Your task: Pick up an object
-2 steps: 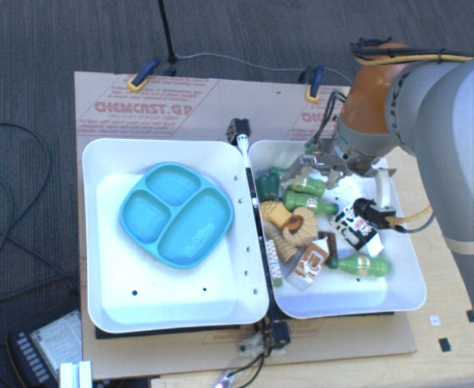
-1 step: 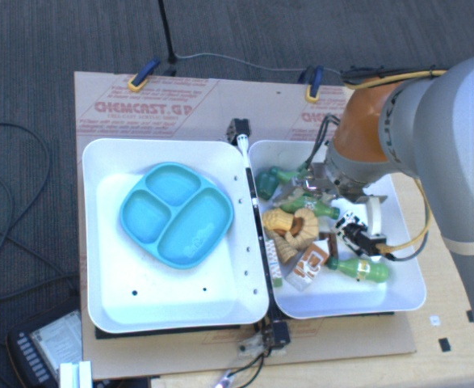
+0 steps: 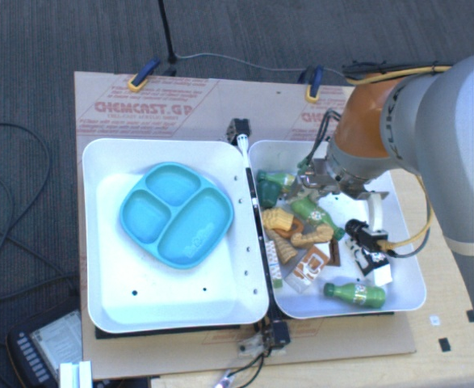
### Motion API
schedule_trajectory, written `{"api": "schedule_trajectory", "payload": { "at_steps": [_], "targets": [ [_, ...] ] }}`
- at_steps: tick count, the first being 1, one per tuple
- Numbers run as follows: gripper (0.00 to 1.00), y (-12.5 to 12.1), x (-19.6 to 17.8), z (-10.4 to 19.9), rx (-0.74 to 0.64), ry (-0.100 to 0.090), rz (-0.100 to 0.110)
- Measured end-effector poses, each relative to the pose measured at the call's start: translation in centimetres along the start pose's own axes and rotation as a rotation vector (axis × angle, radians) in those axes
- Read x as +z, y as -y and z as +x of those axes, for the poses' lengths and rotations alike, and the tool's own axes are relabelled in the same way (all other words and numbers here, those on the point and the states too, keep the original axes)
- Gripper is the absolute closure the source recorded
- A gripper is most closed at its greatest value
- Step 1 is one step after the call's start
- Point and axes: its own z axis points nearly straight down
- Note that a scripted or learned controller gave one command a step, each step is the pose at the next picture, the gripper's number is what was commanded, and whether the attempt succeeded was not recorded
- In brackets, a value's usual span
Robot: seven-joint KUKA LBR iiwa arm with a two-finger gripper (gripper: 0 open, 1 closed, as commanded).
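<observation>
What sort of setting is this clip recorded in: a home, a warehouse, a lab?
Most likely a robotics lab bench. A board is clamped to the bench under two white bins, loose cables trail over grey carpet, and the arm works over small toy-like clutter such as a green bottle.

Two shallow white plastic bins (image 3: 107, 241) (image 3: 406, 285), one light-blue three-compartment plate (image 3: 176, 214), two green plastic bottles (image 3: 355, 294) (image 3: 270, 184), and two blue-and-yellow clamps (image 3: 144, 73) (image 3: 313, 85).
</observation>
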Motion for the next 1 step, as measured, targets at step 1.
{"api": "schedule_trajectory", "payload": {
  "at_steps": [1],
  "targets": [
    [1.00,-0.64,-12.87,4.17,-0.001,0.001,0.019]
  ]
}}
